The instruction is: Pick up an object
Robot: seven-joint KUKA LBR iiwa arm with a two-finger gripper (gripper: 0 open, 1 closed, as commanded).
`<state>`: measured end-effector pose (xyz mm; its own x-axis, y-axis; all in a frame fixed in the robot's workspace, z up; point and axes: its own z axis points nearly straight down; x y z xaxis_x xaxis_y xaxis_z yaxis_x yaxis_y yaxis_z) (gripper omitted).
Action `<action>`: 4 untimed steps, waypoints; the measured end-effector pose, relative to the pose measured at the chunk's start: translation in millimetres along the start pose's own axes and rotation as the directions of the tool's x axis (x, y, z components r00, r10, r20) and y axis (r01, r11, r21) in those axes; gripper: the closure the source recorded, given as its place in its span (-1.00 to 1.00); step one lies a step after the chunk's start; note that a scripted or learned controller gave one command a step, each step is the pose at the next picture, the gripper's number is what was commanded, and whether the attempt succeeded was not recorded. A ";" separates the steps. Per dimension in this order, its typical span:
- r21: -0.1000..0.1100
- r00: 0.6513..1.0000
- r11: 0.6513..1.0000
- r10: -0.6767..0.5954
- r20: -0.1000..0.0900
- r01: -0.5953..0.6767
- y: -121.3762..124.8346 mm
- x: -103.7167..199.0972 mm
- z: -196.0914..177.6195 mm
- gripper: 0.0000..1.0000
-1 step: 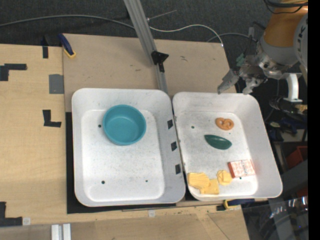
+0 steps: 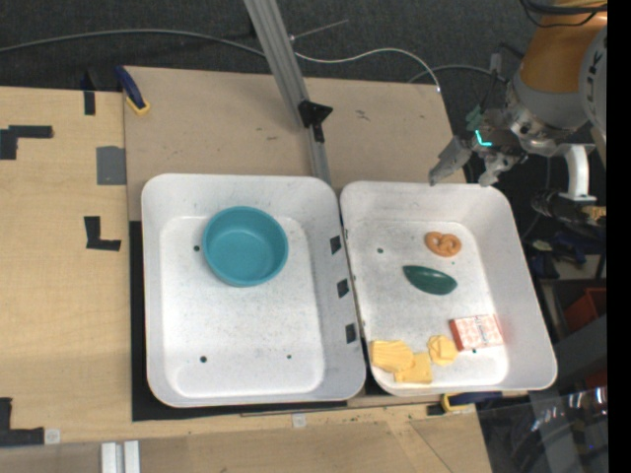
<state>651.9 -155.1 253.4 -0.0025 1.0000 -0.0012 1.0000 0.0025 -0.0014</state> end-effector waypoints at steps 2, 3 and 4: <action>0.004 1.000 1.000 0.000 -0.001 0.000 -7.5 -1.4 89.6 -1.00; 0.005 1.000 1.000 0.000 -0.001 0.000 -15.1 3.9 136.9 -1.00; 0.000 1.000 1.000 -0.002 -0.001 0.002 -13.8 4.4 123.6 1.00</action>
<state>637.9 -150.9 129.8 -0.0041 1.0000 -0.0006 1.0000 0.0041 -0.0016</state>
